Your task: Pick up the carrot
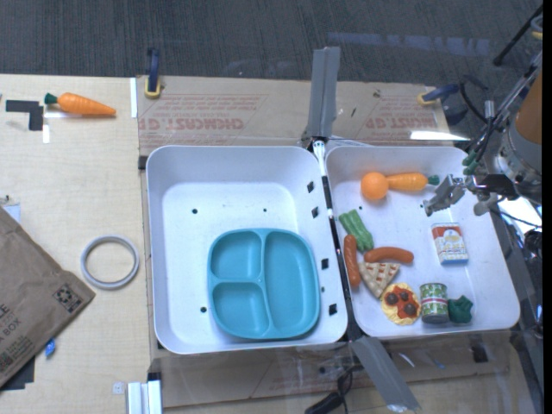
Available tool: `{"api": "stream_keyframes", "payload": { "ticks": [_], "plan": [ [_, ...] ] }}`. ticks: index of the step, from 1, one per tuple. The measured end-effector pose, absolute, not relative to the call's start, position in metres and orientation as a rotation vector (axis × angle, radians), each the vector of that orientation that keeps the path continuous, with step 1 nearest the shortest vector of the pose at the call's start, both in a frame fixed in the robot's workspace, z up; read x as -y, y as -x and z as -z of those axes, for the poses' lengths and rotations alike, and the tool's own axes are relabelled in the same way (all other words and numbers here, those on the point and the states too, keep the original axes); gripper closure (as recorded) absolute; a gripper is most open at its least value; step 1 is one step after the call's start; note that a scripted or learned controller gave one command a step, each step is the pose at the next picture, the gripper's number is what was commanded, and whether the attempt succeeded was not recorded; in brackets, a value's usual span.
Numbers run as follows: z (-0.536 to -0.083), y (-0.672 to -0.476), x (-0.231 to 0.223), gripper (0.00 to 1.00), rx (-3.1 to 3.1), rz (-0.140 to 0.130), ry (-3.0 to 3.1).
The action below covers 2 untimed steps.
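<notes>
An orange carrot (406, 180) with a green top lies at the back of the right bin (500, 270), next to an orange ball (373, 185). A second carrot (80, 104) lies outside the bins, on the bench at the far left. My gripper (461, 197) hovers over the right bin, just right of the first carrot's green end and above a small white carton (449, 242). Its fingers stand apart with nothing between them.
The right bin also holds a green pod (355, 228), two sausages (388, 254), a pizza slice (379, 275), a round yellow toy (401, 304), a can (434, 302) and a green piece (461, 309). A teal divided plate (262, 283) sits in the left bin (172, 231). A tape ring (109, 260) lies on the bench.
</notes>
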<state>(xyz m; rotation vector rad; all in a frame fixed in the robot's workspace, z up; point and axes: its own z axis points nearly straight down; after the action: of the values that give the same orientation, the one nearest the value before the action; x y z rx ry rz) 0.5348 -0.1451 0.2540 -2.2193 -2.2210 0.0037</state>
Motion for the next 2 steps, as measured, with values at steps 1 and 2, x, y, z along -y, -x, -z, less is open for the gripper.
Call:
{"api": "stream_keyframes", "payload": {
  "ticks": [1,2],
  "plan": [
    [-0.25,-0.59,0.091,0.0,1.721,-0.005,2.627],
    [-0.19,-0.625,0.144,0.0,1.945,-0.004,2.467]
  ]
}}
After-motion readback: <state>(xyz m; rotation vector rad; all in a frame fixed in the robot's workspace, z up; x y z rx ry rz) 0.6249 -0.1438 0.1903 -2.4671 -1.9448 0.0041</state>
